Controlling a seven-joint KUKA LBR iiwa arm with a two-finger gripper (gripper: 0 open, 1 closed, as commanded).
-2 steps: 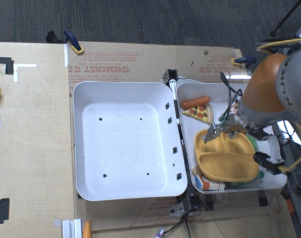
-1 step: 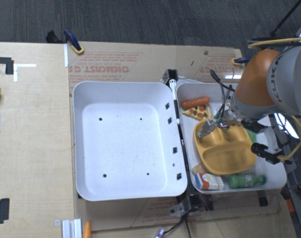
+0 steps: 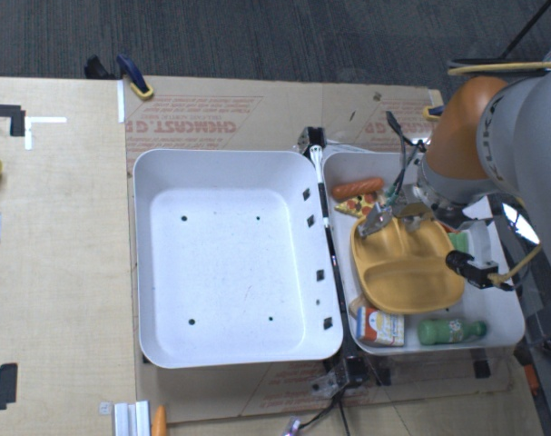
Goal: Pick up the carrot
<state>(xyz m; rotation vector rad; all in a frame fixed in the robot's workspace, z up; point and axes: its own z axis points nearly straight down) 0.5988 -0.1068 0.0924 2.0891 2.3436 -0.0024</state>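
Cardboard-covered tabletop [image 3: 75,243] bearing two white bins. Nearest in the right bin [image 3: 506,334]: green bottle [image 3: 451,331], small carton [image 3: 381,326]. Then yellow plate [image 3: 411,275]. Tool [image 3: 377,222] above its rim, finger state unclear. Farthest back, carrot [image 3: 358,189].

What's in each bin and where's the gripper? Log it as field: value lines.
left bin: white, shallow, nothing visible inside
right bin: holds all items below
carrot: orange, lying near the far wall, not gripped
yellow plate: divided, mid-bin
green bottle: lying along the near wall
carton: near-left corner, beside the bottle
gripper: over the plate's far-left edge, just short of the carrot; finger state unclear
arm: reaches in from the right
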